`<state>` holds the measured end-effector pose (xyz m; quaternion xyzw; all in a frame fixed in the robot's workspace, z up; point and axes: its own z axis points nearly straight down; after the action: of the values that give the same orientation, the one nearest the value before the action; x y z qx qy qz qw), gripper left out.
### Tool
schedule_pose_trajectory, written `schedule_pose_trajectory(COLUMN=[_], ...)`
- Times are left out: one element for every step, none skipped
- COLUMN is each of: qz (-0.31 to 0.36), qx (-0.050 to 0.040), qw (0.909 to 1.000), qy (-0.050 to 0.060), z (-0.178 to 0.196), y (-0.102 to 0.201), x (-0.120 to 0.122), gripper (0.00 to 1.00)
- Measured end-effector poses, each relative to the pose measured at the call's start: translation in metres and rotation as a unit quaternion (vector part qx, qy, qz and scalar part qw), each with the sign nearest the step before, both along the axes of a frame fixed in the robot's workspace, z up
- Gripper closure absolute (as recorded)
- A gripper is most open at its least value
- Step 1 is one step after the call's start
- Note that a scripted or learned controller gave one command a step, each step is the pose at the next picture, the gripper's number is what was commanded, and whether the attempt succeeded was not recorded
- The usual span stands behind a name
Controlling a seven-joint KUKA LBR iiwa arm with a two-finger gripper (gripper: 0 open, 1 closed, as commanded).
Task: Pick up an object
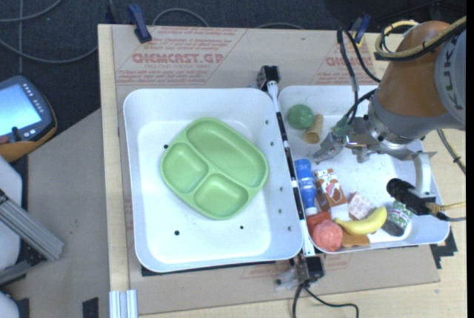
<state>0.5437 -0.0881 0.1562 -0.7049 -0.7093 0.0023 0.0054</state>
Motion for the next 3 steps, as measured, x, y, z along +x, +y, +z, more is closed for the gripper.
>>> schedule_pose_trajectory(qz=[-0.005,-0.005,-0.005], qx=[-0.0011,-0.0049,-0.0042], qw=[1.0,0.9999,0.9999], qy=[0.0,-0.008,-0.009], z=[-0.031,-0.07,-0.069], y=[-0.009,-0.011,-0.01], x=[-0.069,-0.063,-0.063], gripper=[0.0,0.0,0.0])
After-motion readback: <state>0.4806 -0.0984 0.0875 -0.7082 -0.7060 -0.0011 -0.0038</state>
